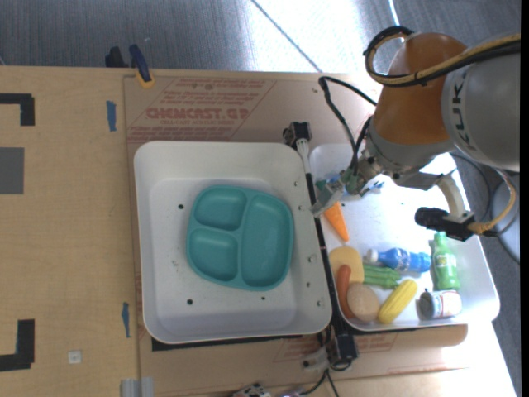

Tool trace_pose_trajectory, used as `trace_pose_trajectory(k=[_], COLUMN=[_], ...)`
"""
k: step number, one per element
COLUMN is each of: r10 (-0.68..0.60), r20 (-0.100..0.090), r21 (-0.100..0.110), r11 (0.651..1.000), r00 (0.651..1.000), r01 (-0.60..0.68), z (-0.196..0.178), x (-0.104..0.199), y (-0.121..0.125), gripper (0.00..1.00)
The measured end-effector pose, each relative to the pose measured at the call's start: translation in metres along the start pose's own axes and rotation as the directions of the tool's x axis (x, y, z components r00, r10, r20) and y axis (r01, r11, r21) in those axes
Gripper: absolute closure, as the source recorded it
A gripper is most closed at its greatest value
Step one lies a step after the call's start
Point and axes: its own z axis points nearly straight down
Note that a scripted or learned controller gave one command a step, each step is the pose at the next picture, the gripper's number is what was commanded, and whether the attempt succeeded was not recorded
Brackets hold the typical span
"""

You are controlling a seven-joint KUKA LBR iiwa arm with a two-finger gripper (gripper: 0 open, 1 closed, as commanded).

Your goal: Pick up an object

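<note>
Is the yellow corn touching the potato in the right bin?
Touching: the camera view shows the corn lying against the potato with no gap between them.

A robot lab or test cell: a cardboard-covered bench [66, 222] marked with black and blue tape, two white bins [157, 222] fixed side by side, toy food [397, 300] in the right one, loose cables [339, 110], grey carpet [165, 23] beyond.

The arm [463, 89] reaches in from the right, wrist bent down, tool [337, 190] pointing left
</note>
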Motion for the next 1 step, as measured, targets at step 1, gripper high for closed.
trace_pose_trajectory(k=[1], r10=[0.001], r20=[0.0], r21=[0.001], r11=[1.0], r00=[1.0], r01=[-0.001], z=[0.0004], x=[-0.0005], y=[-0.0006], gripper=[0.0])
